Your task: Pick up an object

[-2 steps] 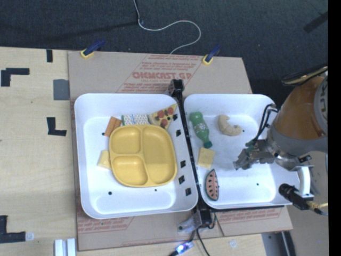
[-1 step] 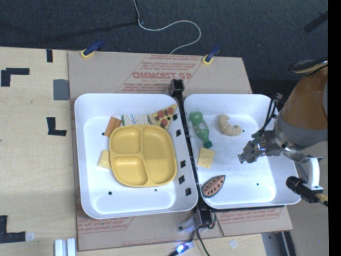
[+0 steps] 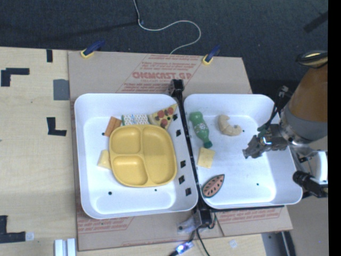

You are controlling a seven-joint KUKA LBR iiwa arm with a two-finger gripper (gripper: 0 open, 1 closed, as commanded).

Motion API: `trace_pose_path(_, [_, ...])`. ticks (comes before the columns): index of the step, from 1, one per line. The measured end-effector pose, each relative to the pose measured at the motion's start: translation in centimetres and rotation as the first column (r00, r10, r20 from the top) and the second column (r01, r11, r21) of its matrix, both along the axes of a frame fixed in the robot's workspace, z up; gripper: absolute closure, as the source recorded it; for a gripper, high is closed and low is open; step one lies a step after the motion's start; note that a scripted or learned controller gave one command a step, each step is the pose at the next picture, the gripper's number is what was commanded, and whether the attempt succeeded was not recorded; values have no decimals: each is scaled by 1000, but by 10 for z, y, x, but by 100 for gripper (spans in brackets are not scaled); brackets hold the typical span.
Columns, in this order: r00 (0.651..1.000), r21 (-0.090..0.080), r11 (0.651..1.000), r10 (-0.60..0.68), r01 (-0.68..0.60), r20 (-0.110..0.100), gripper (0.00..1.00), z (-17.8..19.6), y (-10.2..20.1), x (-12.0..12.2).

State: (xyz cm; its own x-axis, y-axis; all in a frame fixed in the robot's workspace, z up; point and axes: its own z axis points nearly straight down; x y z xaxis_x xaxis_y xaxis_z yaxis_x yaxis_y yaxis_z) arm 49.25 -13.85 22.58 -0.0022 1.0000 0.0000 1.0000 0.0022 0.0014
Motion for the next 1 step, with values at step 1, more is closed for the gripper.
trace_pose_path(1, [1000, 2, 1000, 5, -5, -2, 100, 8, 54, 22])
